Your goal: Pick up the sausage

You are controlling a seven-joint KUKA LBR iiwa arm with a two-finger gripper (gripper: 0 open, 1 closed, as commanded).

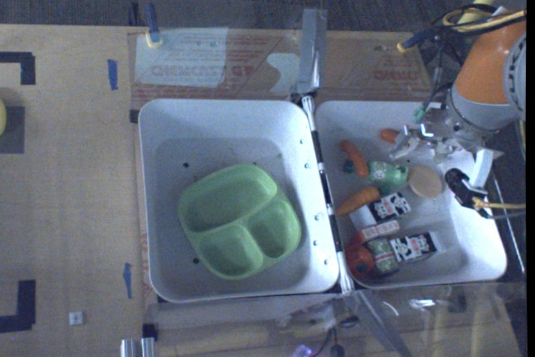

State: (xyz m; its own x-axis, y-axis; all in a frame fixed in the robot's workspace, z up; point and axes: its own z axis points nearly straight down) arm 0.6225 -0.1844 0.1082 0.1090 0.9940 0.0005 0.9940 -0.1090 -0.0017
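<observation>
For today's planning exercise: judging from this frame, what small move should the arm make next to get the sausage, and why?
Probably shift the gripper left and slightly down, over the sausage. The sausage lies free near the right bin's left wall, and the gripper hangs apart from it to the right.

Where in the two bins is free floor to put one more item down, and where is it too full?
Left bin: bare floor all around the green tray, widest along the far wall. Right bin: a bare patch at the near right corner, beside the cartons. Its centre and left side are crowded, under the gripper.
</observation>
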